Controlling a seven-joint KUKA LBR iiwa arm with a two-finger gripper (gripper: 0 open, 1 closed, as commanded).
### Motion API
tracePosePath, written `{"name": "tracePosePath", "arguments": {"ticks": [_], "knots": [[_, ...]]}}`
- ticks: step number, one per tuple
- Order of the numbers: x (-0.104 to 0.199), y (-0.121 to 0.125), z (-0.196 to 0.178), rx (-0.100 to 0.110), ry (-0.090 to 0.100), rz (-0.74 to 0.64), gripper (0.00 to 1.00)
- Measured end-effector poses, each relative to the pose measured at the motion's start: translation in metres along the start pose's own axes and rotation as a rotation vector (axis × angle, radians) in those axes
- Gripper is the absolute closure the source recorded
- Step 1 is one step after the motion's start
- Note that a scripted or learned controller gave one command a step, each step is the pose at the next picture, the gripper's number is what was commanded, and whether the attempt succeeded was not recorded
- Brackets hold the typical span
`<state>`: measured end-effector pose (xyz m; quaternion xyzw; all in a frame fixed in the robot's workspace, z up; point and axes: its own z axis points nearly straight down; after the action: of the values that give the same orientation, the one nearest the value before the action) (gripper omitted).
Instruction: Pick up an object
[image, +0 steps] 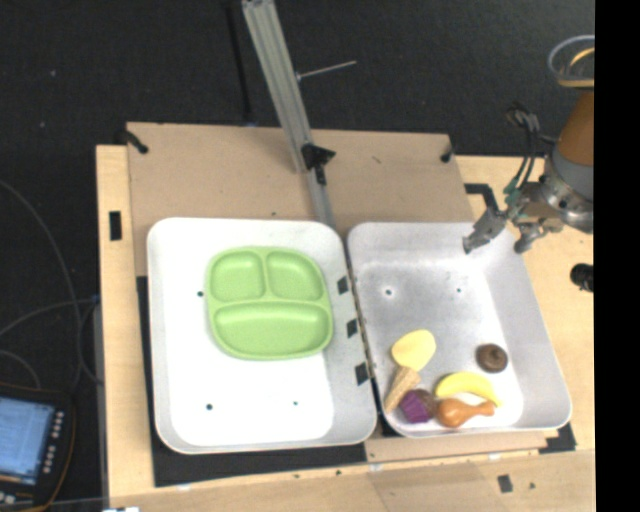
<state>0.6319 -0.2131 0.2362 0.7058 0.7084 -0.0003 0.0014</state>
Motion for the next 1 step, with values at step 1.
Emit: {"name": "tracePosePath", "arguments": {"ticks": [1], "knots": [[-0.0001, -0.0001, 0.0000, 0.000, -0.001, -0.001, 0.00]]}}
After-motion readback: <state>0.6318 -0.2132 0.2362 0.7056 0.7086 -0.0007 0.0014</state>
